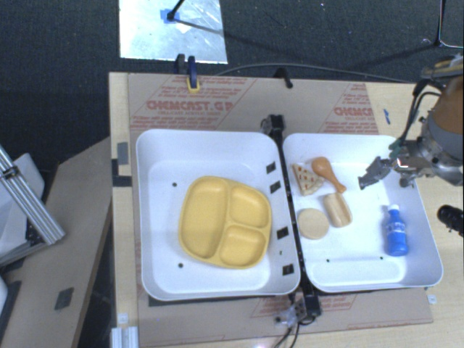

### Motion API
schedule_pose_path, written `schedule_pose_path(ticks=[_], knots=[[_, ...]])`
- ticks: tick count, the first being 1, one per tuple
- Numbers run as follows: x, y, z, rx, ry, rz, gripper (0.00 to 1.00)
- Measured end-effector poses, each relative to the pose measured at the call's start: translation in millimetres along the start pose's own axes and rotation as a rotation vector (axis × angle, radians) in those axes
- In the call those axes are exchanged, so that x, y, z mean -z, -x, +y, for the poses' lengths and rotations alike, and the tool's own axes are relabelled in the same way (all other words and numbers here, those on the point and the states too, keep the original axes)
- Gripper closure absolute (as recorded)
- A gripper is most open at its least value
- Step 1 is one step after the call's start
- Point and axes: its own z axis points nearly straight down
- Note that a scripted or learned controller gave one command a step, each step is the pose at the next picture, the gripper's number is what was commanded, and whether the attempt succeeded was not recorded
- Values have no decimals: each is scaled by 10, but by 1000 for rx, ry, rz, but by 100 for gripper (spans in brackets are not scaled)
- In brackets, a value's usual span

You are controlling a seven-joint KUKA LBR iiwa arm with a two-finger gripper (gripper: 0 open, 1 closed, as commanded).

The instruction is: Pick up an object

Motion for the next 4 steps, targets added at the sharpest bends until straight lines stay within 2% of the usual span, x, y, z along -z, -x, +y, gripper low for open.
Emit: schedule_pose_path(ticks=[1, 3, 4], knots=[[-617, -39, 18, -2, -3, 1, 0], [-1632, -87, -174, -2, -4, 1, 0], [-1502, -80, -156, -1, 1, 0, 100]])
